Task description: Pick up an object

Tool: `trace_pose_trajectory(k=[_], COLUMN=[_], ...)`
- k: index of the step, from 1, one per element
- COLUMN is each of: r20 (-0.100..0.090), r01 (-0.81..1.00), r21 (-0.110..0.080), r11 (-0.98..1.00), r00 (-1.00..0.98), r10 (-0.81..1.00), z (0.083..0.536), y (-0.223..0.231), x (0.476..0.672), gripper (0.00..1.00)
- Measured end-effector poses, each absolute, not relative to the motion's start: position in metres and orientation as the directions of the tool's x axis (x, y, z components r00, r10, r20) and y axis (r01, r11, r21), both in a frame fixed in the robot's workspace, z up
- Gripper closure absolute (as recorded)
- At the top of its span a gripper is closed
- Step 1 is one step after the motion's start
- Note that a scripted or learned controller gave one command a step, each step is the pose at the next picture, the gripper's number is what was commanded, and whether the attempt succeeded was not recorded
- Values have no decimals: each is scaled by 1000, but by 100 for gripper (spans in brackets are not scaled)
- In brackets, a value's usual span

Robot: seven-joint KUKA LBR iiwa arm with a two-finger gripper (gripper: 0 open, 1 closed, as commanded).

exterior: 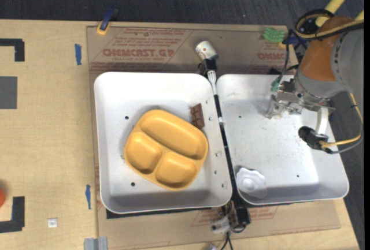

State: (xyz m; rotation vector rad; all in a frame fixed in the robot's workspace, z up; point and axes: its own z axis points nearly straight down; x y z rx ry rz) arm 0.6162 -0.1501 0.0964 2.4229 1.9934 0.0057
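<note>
- Two white bins sit side by side on your surface [46, 127]: the left bin [113, 127] and the right bin [289, 156], touching along the middle seam.
- In the left bin you've got a yellow divided tray [166, 148], three compartments, lying tilted and taking up most of the floor.
- Just beside the tray's upper right edge there's a small brown block [197, 115], close to the bin's right wall. Can't tell if it touches the tray.
- In the right bin, a small white crumpled-looking object [250, 181] sits in the near left corner, right against the wall. Too washed out against the white to say what it is.
- Your arm [341, 64] comes in from the right, orange band [317, 61] visible, with the pincer [281, 105] over the far part of the right bin.
- The pincer looks spread a bit, with nothing between the fingers.
- It's well apart from the white object and from everything in the left bin.
- A black and yellow cable [318, 140] loops off the wrist over the right bin.
- Behind the bins: a white-tipped probe thing [205, 52] at the seam, a green clip [274, 35] and a blue-yellow clip [106, 21] on the cardboard backing.
</note>
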Motion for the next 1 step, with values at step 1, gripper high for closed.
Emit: trace_pose_trajectory(k=[1], r20=[-1], r01=[988], r21=[2], r11=[-152], r00=[152], r10=[988], z=[156], y=[-219], x=[658], gripper=[100])
